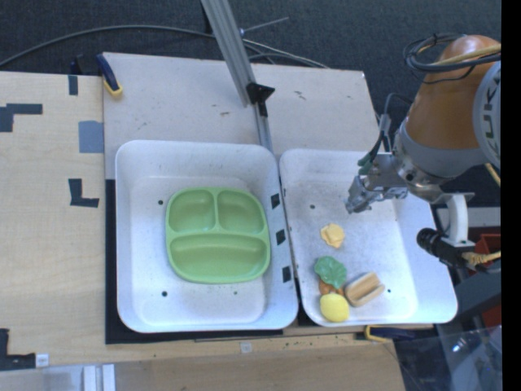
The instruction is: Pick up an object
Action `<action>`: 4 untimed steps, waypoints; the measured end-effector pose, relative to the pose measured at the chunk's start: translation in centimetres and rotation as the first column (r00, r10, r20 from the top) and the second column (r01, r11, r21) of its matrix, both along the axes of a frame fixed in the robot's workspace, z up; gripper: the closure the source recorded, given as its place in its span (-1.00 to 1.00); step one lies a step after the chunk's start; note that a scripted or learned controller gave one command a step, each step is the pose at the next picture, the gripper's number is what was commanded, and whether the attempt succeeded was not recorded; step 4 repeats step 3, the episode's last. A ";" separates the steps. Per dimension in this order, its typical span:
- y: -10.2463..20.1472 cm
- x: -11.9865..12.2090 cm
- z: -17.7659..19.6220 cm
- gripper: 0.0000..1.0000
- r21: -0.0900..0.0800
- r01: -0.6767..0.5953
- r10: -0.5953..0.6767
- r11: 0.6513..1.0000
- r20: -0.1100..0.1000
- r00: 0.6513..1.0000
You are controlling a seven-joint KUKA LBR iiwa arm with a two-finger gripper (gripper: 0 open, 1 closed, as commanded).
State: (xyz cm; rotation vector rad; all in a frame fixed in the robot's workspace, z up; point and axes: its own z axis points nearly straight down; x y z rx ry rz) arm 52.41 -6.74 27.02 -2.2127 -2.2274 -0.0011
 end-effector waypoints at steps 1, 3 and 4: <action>5.0 0.5 0.0 1.00 -0.001 0.000 0.000 1.000 -0.001 1.000; 16.4 1.0 -3.2 1.00 -0.001 -0.002 0.002 1.000 -0.003 1.000; 16.4 1.0 -3.2 1.00 -0.001 -0.002 0.002 1.000 -0.003 1.000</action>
